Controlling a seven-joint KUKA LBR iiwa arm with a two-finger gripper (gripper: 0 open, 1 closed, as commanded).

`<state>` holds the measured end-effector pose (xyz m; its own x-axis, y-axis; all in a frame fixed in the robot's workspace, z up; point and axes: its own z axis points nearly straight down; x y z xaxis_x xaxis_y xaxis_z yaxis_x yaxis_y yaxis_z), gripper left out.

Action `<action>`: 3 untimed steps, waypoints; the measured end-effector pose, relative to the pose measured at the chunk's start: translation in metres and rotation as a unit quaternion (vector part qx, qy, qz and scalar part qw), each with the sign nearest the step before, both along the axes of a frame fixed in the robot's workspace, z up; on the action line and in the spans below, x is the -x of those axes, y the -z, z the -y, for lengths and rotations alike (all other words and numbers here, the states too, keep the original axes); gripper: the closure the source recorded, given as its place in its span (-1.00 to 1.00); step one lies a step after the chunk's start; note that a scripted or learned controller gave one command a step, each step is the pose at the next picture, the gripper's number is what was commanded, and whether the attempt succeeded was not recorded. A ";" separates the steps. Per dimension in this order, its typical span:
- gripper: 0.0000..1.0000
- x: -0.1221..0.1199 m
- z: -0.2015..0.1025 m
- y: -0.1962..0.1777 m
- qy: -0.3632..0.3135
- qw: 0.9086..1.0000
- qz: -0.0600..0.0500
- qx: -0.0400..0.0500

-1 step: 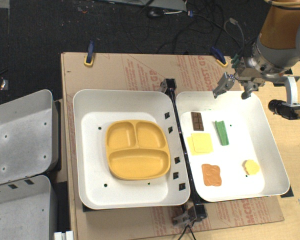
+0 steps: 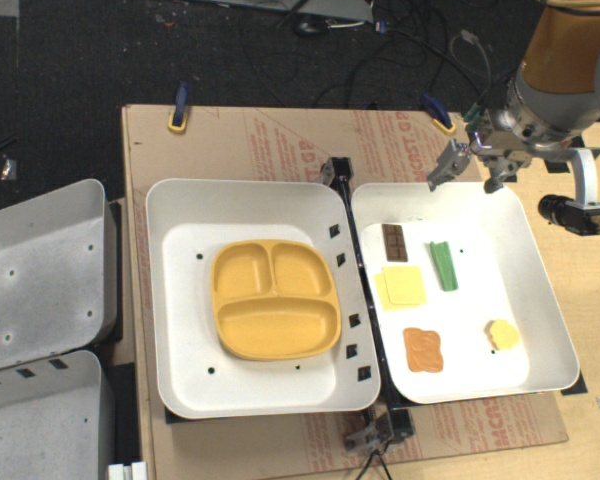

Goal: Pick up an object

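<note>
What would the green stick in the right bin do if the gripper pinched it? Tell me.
The green stick looks narrow and straight, so it is probably stiff rather than floppy. It lies flat on the right bin, so it seems unlikely to tip. Its smooth look suggests it could slide across the floor if the gripper nudges it.

I count two white bins (image 2: 180, 218), one yellow divided tray (image 2: 276, 300), and five small pieces: brown bar (image 2: 394, 242), green stick (image 2: 443, 265), yellow square (image 2: 400, 287), orange slab (image 2: 423, 350), yellow chunk (image 2: 502, 335).

Two white bins (image 2: 170, 298) side by side on bench (image 2: 240, 133); blue-yellow clamps (image 2: 178, 110) at bench's far edge.
</note>
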<state>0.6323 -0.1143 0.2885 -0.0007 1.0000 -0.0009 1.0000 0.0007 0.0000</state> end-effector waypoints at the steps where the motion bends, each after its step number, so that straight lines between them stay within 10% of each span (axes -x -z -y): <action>1: -1.00 0.010 -0.005 0.052 0.001 1.000 -0.003 -0.001; 3: -1.00 0.010 0.002 0.175 0.001 1.000 -0.002 0.000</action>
